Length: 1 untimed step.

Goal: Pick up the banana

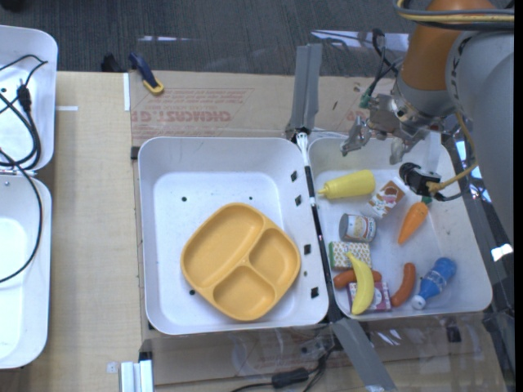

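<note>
While a yellow divided plate (240, 260) is seen in the left bin (155, 219), the banana (360, 282) is found at the right bin's (470, 260) front, beside a sausage (403, 284). Above the far edge, the gripper (377, 137) is held open and empty.

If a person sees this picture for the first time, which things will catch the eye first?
Probably the yellow divided plate, alone in the left bin. Next, the arm's orange band at upper right, above the right bin, which is crowded with toy food, the banana near its front edge.
</note>
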Each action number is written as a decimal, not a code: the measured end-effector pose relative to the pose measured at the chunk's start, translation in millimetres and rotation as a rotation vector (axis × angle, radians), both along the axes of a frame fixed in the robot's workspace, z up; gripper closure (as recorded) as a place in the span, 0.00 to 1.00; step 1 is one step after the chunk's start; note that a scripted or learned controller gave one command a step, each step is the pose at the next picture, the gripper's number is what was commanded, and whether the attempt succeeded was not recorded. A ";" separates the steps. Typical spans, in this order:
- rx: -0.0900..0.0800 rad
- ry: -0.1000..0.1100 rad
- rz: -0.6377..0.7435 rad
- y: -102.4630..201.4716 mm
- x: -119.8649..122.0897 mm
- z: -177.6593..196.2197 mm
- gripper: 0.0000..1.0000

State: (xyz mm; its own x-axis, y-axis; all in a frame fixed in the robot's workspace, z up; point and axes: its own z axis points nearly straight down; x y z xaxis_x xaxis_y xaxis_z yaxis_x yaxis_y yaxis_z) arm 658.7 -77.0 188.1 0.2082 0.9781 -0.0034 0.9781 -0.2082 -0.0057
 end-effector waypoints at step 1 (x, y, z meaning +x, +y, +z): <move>0.001 -0.002 0.000 -14.8 -8.7 -84.2 0.00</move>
